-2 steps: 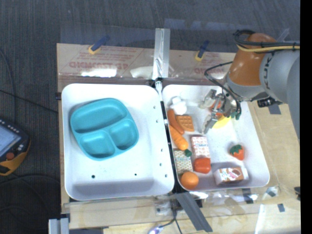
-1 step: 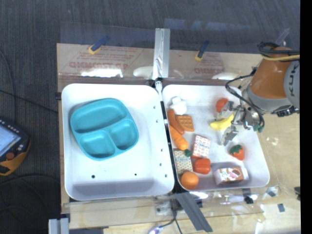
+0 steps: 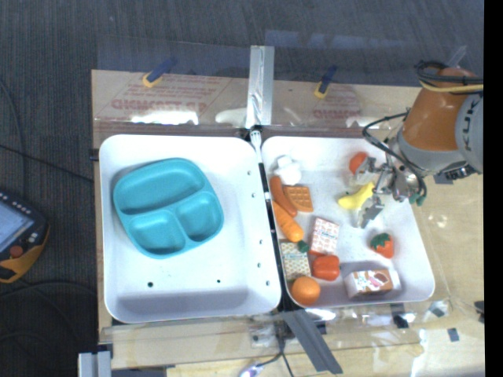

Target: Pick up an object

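Note:
The right bin (image 3: pixel 416 234) holds several toy foods. My gripper (image 3: pixel 377 197) hangs low over the bin's upper right part, just right of a yellow banana (image 3: pixel 354 198) and close to touching it. A small red-orange piece (image 3: pixel 358 162) lies just above the banana. Below the gripper sits a red fruit with a green top (image 3: pixel 383 244). Nothing can be seen held in the gripper.
Along the right bin's left side lie a white piece (image 3: pixel 287 170), a waffle (image 3: pixel 299 199), a carrot (image 3: pixel 288 222), a pink box (image 3: pixel 324 236), a red pepper (image 3: pixel 325 268) and an orange (image 3: pixel 306 290). A small carton (image 3: pixel 369 282) lies at front right. The left bin (image 3: pixel 126 289) holds a teal divided plate (image 3: pixel 167 205).

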Robot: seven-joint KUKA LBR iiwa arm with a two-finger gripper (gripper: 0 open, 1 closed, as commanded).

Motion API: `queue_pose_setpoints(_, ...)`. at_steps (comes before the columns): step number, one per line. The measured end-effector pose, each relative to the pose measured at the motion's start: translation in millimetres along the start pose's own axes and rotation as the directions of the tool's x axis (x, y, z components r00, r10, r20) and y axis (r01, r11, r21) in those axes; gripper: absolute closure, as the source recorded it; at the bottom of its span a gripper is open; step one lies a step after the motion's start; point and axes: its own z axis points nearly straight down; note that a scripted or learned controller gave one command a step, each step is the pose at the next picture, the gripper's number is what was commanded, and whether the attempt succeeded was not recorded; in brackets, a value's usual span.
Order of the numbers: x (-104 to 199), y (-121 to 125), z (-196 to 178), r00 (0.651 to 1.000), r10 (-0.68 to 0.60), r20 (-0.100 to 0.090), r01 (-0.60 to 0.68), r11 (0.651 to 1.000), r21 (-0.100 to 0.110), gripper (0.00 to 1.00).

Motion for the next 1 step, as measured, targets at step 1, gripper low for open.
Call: queue_pose_setpoints(1,-0.2,14.0,-0.5,0.997,-0.078,0.006,0.078,0.997,0.002,0.0)
